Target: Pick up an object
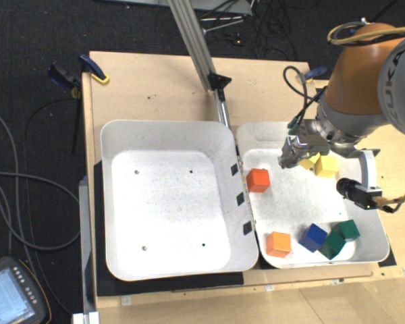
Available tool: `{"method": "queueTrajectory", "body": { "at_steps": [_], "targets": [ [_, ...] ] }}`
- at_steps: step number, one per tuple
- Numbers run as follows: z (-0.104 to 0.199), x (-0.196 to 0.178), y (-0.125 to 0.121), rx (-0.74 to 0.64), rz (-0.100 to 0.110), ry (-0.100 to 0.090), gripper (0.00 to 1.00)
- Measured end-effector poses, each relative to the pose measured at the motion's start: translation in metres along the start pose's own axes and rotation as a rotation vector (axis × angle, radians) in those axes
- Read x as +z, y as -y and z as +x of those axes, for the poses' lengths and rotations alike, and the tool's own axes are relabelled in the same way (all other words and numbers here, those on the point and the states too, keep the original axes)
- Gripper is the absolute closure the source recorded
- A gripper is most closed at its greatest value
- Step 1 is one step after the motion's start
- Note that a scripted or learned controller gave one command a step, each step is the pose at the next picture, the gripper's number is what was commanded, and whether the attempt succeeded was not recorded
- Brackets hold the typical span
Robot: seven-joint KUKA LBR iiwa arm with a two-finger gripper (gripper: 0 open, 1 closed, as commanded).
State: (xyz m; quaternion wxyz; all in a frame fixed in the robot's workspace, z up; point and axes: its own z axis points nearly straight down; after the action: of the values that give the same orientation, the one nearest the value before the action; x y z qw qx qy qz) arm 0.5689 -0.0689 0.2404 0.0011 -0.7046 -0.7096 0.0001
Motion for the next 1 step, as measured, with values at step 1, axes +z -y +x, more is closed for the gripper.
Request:
{"method": "queueTrajectory", "body": {
  "at_steps": [1],
  "targets": [
    [0.0549,-0.0067,0.0126,-0.002,-0.001,-0.001,1.00]
  ]
}}
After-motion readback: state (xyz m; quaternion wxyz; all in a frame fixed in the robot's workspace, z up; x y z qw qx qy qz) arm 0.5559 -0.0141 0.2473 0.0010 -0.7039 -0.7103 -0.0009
